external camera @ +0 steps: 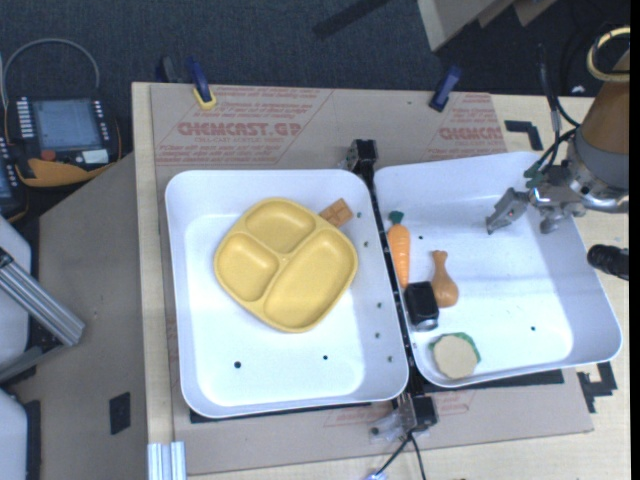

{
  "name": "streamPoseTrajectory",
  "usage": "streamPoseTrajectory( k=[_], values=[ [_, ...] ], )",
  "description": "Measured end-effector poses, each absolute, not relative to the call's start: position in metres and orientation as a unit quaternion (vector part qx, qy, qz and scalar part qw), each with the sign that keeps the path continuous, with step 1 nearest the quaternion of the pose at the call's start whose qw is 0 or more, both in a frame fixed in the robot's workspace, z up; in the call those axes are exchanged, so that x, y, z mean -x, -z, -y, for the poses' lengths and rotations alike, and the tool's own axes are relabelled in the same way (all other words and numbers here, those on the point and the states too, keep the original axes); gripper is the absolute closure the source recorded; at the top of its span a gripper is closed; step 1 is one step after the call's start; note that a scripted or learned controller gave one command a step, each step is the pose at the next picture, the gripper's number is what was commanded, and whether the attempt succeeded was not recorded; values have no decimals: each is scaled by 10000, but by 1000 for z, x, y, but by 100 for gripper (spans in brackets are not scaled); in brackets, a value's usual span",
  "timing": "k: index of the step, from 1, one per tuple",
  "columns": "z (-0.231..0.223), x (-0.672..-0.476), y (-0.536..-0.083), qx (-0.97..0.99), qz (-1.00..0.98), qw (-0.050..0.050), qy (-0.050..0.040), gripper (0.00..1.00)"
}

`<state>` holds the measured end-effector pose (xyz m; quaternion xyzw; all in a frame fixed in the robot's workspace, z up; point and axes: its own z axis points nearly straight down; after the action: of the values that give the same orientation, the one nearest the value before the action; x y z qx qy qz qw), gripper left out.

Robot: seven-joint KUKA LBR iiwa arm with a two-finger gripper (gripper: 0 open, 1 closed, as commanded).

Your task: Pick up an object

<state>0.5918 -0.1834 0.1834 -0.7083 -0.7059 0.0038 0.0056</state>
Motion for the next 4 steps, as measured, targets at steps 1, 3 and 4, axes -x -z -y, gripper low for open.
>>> streamPoseTrajectory(
  k=[1, 3, 4],
  values=[
    [183, -595, -191, 7070, 7072, -4, 0, 0],
    [190, -604, -91, 7073, 7069, -36, 8, 0],
    [189, -607, -105, 7071, 7071, -74, 46, 100]
  ],
)
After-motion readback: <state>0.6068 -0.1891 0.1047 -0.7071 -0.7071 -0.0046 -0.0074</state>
